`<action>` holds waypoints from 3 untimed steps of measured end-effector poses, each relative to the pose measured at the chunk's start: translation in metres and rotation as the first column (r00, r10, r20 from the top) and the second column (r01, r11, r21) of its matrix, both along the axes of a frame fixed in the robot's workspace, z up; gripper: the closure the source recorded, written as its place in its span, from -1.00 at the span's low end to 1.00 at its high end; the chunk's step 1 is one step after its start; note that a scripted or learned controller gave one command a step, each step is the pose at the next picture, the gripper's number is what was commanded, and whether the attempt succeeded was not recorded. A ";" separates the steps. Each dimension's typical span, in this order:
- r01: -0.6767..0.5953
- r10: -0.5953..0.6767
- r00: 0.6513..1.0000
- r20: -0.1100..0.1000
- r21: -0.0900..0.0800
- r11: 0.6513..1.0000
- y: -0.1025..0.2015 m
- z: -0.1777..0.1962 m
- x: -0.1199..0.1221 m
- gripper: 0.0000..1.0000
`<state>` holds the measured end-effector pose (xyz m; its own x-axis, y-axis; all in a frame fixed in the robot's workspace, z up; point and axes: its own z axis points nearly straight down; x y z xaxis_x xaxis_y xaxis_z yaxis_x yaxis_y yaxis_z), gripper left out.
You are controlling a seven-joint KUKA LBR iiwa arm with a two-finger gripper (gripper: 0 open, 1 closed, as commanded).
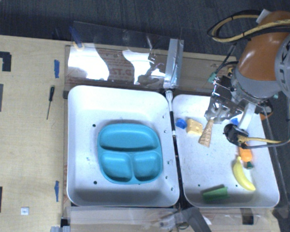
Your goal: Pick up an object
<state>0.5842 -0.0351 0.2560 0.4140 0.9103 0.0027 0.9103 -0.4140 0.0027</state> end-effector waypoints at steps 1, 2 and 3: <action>-0.010 0.010 1.000 -0.010 -0.002 1.000 -0.039 -0.046 -0.034 1.00; -0.125 0.125 0.992 -0.013 0.001 0.992 -0.089 -0.129 -0.087 1.00; 0.091 -0.091 0.996 0.000 0.000 0.996 -0.047 0.010 -0.103 1.00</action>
